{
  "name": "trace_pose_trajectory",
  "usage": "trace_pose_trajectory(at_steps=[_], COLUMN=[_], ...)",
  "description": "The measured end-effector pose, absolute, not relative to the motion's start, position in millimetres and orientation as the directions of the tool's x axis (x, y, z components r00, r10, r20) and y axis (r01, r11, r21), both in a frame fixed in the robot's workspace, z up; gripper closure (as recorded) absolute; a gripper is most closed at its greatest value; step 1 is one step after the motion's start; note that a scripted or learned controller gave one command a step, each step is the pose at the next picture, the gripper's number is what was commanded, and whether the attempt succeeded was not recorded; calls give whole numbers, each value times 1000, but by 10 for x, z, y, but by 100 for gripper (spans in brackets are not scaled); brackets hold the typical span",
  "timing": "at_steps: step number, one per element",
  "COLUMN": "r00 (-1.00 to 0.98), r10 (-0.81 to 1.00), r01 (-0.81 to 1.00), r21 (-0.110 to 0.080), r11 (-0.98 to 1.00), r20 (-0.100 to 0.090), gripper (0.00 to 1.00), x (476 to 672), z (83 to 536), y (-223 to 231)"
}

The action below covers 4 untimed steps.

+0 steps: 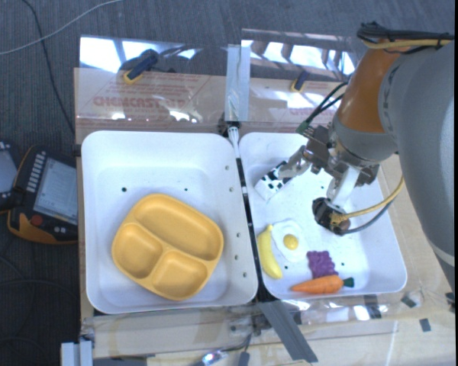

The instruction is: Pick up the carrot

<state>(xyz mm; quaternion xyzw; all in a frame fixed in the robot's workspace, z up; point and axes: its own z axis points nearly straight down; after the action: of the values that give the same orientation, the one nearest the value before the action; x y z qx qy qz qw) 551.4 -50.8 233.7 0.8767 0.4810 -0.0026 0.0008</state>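
Note:
The carrot (318, 284), orange with a green stub at its right end, lies flat near the front wall of the right bin (382, 269). My gripper (311, 185) hangs over the back half of that bin, well behind the carrot and apart from it. It is beside a small black-and-white toy (270, 182). The grey arm with its orange band (366, 90) comes in from the upper right.
Purple grapes (321, 262) sit just behind the carrot. A fried egg (288, 240) and a banana (269, 255) lie to its left. The left bin (99, 166) holds a yellow divided plate (168, 244). A pendant (42, 197) lies left of the bench.

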Motion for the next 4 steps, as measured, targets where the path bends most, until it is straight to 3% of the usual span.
trace_pose_trajectory(at_steps=[1,2,3,4], r00=[535,536,715,628], r10=[845,844,699,778], r01=[845,844,699,778], r21=[-2,-2,2,-6], r11=[-535,-536,-715,-628], r20=[-11,-11,-5,-4], gripper=[100,0,0,0], x=[5514,5513,5437,5064], z=[2419,2418,2986,1382], y=[-510,-513,-527,-1077])
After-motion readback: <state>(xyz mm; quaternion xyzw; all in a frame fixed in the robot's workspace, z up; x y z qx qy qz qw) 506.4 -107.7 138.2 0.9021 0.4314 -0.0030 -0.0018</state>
